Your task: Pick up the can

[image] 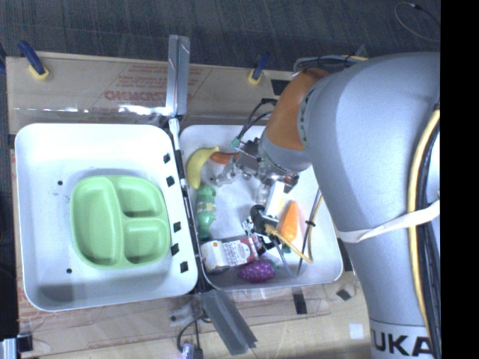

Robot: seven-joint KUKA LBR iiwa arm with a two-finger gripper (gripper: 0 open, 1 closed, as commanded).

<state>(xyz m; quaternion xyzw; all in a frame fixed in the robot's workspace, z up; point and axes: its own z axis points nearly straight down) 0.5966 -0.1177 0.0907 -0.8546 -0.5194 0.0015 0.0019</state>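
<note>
Right bin (224, 137), centre of frame. The can (228, 253) lies on its side by the lower wall, long axis roughly left-right, grapes (257, 271) just right of it. The gripper (230, 164) hangs beside the banana (196, 167). The can lies almost straight down-frame from it, apart. Whether the gripper is released or clenched cannot be told.

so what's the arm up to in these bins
The grey arm has its claw down in the right bin, close to the banana at the far end. The can it is meant to pick up lies on its side at the near edge, beside the purple grapes and apart from the claw. The left bin holds a green divided plate.
</note>
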